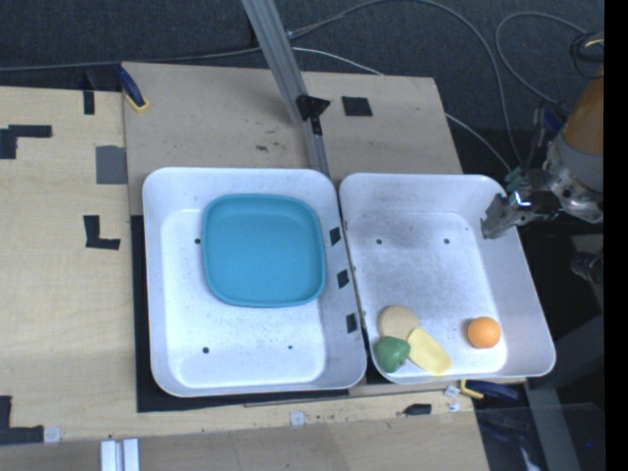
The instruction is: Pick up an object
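Four small objects lie near the front of the right bin (432, 199): an orange ball (483, 333), a yellow piece (429, 351), a beige round piece (397, 320) and a green piece (392, 352). The beige, green and yellow ones touch each other in a cluster. The ball sits apart to their right. My gripper (498, 216) hangs at the right bin's far right rim, well behind the ball, with nothing seen in it.
The left bin (167, 253) holds a blue square plate (263, 249). A grey metal pole (285, 62) slants from the top down to the gap between the bins. Cables trail over the dark floor at the upper right.
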Tool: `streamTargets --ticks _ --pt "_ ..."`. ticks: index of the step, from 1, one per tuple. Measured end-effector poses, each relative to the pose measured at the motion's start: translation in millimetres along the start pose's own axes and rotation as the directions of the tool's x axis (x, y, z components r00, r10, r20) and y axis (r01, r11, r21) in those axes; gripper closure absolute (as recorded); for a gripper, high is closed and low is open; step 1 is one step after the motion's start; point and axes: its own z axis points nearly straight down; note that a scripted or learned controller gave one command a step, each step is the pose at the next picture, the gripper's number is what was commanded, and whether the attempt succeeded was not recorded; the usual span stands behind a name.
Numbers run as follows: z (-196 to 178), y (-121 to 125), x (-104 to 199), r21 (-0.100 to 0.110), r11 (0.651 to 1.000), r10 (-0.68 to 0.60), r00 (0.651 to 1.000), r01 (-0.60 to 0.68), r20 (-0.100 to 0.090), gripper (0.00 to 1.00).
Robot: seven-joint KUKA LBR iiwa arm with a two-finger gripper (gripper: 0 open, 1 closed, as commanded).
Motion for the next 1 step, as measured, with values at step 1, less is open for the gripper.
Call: streamTargets --ticks 1 --pt "-4.7 2.4 56.9 0.0 1.0 -0.001 1.0 0.001 -0.001 1.0"
